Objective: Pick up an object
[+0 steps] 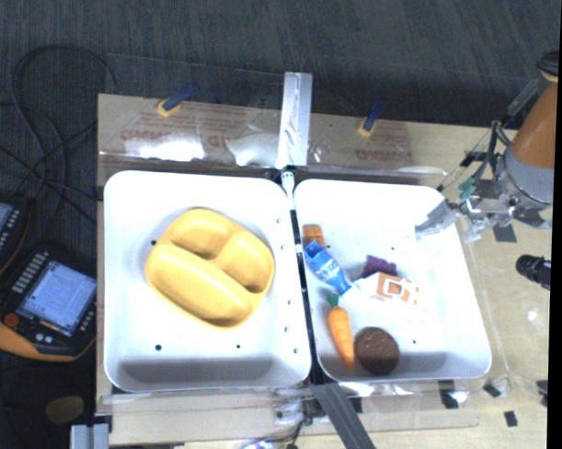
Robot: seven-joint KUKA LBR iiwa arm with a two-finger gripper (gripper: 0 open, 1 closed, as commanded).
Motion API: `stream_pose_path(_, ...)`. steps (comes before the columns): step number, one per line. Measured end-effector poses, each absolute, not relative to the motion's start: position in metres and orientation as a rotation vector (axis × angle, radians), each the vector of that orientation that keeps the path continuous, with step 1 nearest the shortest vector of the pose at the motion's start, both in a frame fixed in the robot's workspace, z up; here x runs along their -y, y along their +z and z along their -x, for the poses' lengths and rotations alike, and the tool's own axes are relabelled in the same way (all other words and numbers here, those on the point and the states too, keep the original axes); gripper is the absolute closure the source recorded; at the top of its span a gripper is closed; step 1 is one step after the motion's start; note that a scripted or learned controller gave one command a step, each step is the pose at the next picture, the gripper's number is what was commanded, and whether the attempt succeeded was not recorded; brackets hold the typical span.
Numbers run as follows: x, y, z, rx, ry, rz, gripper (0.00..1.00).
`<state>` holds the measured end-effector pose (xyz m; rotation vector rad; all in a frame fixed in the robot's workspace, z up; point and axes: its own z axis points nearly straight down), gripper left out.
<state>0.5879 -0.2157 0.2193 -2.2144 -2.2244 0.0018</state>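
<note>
Filling the left white bin [123,259] sits a big yellow bread-shaped lump [209,265]; the right white bin [462,299] holds a brown round cookie [376,348] beside an orange carrot [340,330]. The gripper [444,218] hovers above that bin's far corner, grip unclear.

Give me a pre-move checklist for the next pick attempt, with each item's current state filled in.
1. Targets present in the right white bin: ok. An orange toy carrot, a round dark brown ball, a blue and white wrapped packet, a small purple piece and a white and orange carton lie there.
2. Large yellow bread-shaped toy alone in the left white bin: ok.
3. Claw over the right bin's upper right corner: ok.
4. Claw free of any object: ok, nothing sits at its tip.
5. Claw open or shut: cannot tell.
6. Carrot separated from ball: not ok, they look to be touching.
</note>
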Motion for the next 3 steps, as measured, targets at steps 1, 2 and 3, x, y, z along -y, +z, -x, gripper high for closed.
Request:
stream_pose_path(1,0.177,0.130,-0.516,2.047,0.004,2.377,0.00)
stream_pose_path(2,0.180,0.172,-0.575,2.150,0.003,2.288,0.00)
stream_pose_path(3,0.135,0.214,-0.605,2.087,0.005,2.346,0.00)
